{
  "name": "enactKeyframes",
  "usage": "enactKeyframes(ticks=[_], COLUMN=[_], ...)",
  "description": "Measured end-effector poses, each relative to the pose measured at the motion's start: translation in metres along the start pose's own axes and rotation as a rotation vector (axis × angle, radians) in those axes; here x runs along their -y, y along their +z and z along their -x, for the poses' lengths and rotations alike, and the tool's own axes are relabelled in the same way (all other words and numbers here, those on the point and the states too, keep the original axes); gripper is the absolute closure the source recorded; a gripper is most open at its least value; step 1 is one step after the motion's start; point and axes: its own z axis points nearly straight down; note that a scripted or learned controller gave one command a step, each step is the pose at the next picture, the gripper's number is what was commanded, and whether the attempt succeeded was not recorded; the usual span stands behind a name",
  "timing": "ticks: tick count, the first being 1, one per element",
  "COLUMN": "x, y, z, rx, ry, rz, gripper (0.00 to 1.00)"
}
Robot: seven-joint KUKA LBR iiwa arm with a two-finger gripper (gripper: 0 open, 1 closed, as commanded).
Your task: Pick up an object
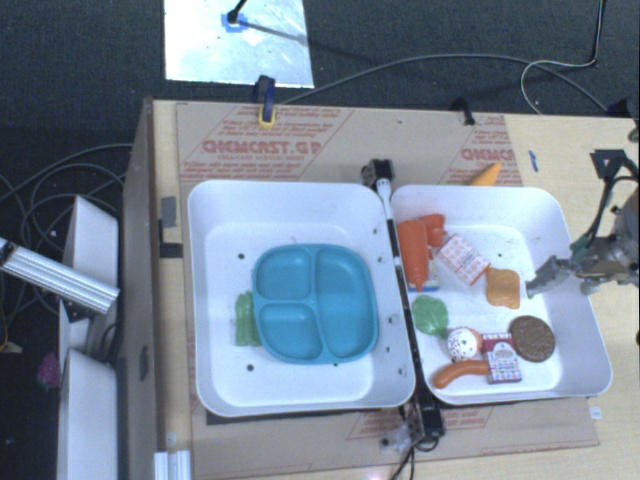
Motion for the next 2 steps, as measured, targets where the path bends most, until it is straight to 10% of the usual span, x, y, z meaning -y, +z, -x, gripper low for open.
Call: enactKeyframes(ticks=[1, 2], x=[-0.106, -0.065], y=[0.125, 0.133], z=[0.016, -0.004], rx=[0.001, 0.006], ry=[-0.002, 0.003], rz=[0.003, 0.02], gripper=[0.0, 0.0])
